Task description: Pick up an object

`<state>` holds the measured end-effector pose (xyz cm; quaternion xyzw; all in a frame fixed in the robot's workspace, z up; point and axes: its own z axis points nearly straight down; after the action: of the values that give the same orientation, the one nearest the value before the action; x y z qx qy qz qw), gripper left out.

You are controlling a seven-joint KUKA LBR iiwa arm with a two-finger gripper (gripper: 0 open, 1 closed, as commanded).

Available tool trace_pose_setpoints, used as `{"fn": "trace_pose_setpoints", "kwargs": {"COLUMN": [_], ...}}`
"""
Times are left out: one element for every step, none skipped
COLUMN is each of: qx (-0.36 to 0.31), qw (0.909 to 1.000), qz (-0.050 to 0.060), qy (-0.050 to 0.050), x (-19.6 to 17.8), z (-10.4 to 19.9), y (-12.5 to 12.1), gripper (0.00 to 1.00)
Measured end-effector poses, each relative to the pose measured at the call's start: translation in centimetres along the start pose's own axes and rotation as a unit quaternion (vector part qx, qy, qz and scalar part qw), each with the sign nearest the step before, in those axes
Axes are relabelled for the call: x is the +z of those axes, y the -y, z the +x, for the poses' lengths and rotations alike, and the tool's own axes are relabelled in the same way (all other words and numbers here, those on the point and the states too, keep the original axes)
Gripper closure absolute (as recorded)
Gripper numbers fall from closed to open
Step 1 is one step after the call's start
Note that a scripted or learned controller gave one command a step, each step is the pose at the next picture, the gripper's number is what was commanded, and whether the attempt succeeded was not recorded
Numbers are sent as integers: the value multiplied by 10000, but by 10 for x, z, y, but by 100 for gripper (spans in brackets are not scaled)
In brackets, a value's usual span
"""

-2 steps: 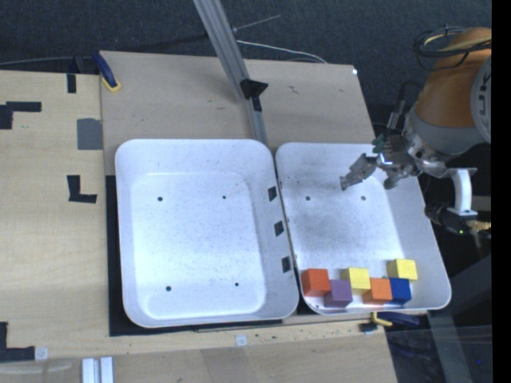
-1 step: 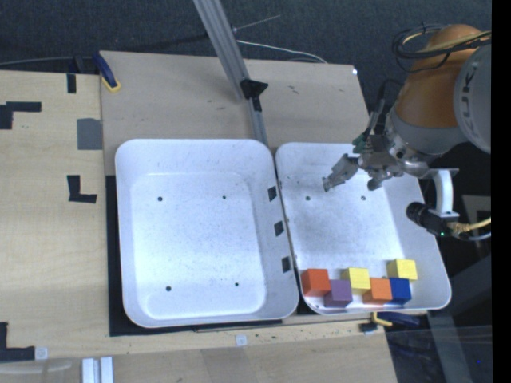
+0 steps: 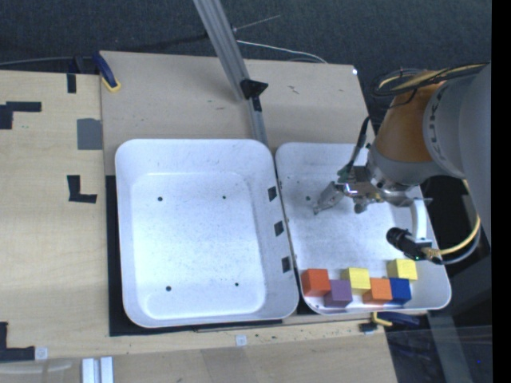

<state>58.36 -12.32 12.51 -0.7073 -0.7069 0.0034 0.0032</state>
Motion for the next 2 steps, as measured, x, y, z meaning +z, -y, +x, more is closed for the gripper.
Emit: {"fn": "trace_pose_setpoints", "kwargs": {"qx": [-20, -13], "qw": [10000, 10000], "qz": [-18, -29], "qy": [-6, -8], "x": [36, 24], "z": [27, 26], "y": [-16, -17], "gripper": [0, 100]}}
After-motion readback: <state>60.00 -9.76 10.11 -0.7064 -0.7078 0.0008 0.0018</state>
